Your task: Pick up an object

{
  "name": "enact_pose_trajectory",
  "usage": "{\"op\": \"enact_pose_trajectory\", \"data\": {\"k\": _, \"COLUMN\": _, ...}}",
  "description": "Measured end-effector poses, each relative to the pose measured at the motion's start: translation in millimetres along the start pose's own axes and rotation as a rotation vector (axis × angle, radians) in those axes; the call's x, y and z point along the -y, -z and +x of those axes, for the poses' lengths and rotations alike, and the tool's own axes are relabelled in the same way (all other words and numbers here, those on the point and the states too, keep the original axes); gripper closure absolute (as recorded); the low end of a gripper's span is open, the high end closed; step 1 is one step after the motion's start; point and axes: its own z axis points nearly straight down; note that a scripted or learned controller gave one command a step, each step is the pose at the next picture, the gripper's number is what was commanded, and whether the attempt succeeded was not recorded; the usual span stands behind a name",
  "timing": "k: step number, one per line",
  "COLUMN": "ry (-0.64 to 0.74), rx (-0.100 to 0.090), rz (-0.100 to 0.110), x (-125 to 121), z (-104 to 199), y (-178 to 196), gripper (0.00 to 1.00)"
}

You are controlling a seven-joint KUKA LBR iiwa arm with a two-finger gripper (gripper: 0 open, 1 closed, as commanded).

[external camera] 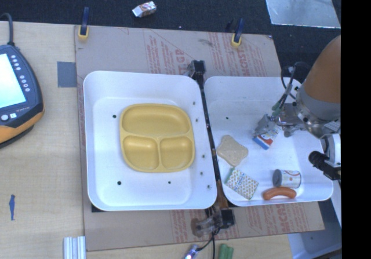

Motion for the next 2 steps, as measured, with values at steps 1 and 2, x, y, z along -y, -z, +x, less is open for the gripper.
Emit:
{"op": "enact_pose_trajectory", "data": {"k": 1, "ry": 0.0, "rx": 0.0, "rz": 0.003, "x": -4.0, "z": -11.7, "y": -33.4, "gripper": 0.0}}
{"op": "enact_pose_trajectory", "data": {"k": 2, "ry": 0.002, "rx": 0.0, "rz": 0.004, "x": -16.1, "z": -13.5, "y": -61.9, "gripper": 0.0}}
